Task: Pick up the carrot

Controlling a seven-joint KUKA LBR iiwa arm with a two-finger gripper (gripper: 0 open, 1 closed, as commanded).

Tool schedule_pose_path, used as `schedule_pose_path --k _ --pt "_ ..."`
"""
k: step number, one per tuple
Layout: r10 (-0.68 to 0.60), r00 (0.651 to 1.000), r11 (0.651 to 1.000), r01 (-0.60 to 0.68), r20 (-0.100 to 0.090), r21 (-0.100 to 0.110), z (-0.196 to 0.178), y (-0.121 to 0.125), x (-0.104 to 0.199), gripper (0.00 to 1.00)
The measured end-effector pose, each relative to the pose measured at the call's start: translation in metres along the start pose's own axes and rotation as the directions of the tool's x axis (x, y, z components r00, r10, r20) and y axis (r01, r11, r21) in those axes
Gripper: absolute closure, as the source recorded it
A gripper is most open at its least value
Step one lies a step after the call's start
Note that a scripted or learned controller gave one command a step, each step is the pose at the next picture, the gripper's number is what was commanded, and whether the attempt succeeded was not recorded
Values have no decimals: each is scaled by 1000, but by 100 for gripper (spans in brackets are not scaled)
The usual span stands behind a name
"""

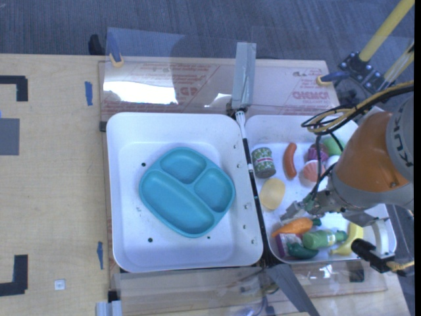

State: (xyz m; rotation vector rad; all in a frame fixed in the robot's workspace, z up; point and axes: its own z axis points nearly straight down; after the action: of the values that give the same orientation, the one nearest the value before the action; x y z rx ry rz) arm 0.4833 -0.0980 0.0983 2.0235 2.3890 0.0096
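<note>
In the camera view, 2 white bins are seen side by side on the bench. The left bin contains 1 teal divided plate with 3 compartments, set near the bin's centre. The right bin contains several toy foods. The carrot is located in the lower part of the right bin, lying roughly level, with a green vegetable just below and to its right. A pale yellow round item is positioned above the carrot, a green can higher still, and an orange-red sausage beside the can. The arm is extended over the right bin from the right, and the gripper is positioned just above the carrot's right end. The jaw opening cannot be told from this view.
</note>
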Motion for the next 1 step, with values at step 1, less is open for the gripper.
schedule_pose_path --k 1 --pt "-15 1000 1000 15 -3 6 11 -2 0 0"
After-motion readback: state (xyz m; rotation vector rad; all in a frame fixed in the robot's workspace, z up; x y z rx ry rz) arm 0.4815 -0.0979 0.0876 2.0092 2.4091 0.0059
